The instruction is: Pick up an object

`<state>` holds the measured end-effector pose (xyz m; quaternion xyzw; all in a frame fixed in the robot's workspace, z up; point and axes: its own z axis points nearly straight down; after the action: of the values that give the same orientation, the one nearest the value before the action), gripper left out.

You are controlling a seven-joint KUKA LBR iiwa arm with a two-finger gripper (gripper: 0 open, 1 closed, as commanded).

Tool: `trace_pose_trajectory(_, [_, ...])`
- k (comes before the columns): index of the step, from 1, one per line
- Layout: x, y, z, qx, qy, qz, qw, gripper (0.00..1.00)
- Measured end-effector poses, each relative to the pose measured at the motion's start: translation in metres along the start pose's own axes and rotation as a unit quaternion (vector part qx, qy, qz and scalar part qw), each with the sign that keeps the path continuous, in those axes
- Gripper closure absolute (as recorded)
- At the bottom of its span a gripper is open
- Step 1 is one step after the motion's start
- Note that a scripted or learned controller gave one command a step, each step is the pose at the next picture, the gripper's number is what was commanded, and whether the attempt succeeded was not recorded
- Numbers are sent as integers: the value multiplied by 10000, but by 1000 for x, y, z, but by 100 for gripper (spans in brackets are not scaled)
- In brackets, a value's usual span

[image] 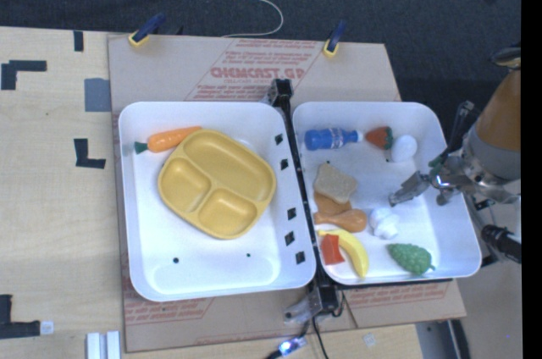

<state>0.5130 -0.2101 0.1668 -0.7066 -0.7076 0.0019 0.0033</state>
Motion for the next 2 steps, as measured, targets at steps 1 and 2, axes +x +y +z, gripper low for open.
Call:
trace_pose_trajectory(1, [8, 3, 61, 2, 0, -1, 10000, 0])
trace_pose_trajectory(2, [9, 4, 83, -27, -16, -2, 10000, 0])
